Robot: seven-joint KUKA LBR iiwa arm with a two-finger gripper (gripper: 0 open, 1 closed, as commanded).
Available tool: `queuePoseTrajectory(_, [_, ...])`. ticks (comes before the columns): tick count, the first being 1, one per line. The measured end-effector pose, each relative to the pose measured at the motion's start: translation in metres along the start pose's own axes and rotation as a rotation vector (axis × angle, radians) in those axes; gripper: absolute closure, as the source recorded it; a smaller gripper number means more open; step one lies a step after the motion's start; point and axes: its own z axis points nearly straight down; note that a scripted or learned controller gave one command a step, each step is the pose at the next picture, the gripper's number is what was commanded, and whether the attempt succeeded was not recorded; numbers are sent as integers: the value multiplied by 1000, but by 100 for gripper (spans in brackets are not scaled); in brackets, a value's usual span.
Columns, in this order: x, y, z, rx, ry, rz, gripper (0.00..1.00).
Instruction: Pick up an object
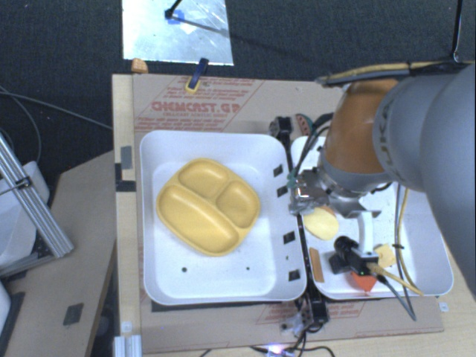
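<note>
Gripper (305,193) sits low over the left edge of the right bin (440,272), close to the seam where the two bins meet. From this camera I cannot tell how far the claw is open, nor whether it has hold of anything. The grey arm (428,125) with its orange band (358,125) comes in from the right and hides much of that bin from me. The nearest thing I could go for is a pale yellow disc (321,224), lying on the bin floor just below the gripper in my view; whether the two touch I cannot make out. Further toward the bin's near edge I see an orange piece (363,282), a small yellow lump (385,255) and a pair of thin pale sticks (398,281) crossing beside them. A tan strip (315,265) lies along that bin's left rim. The left bin (160,277) holds a yellow divided plate (208,207), flat on the floor and a little above the middle, well apart from the gripper. Both bins rest on a cardboard sheet (245,99) with red lettering. At the sheet's far edge a small blue and yellow object (197,75) lies on it, and a tan cube (138,65) sits near its far left corner. Beyond that, a shiny square sheet (177,28) lies on the dark floor.
</note>
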Motion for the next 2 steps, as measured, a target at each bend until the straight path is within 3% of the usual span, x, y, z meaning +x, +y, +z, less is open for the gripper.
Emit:
queuePoseTrajectory(1, [79, -45, -20, 2, 5, -14, 100])
queuePoseTrajectory(2, [43, 49, 0, -5, -1, -2, 100])
